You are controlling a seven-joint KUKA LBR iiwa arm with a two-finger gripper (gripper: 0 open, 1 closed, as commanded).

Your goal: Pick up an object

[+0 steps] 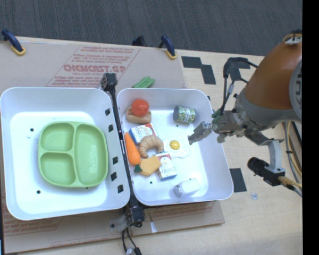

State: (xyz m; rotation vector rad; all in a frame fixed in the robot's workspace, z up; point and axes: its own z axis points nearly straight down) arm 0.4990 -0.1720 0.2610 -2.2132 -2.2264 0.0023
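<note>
The right bin (219,169) holds several toy foods: a red tomato (140,107) on a bun, an orange carrot (132,149), a croissant (150,144), a fried egg (176,146), a green can (185,115), a yellow cracker (149,166), a small carton (167,167) and a white container (187,187). My gripper (198,134) reaches in from the right over the bin's right side. It hangs just right of the fried egg and below the can. Nothing shows in its grasp.
The left bin (10,110) holds a green divided plate (73,154). A green object (143,82) lies on the cardboard behind the right bin. Clamps sit between the bins and at the board's edges. The arm's orange band (274,76) looms at the right.
</note>
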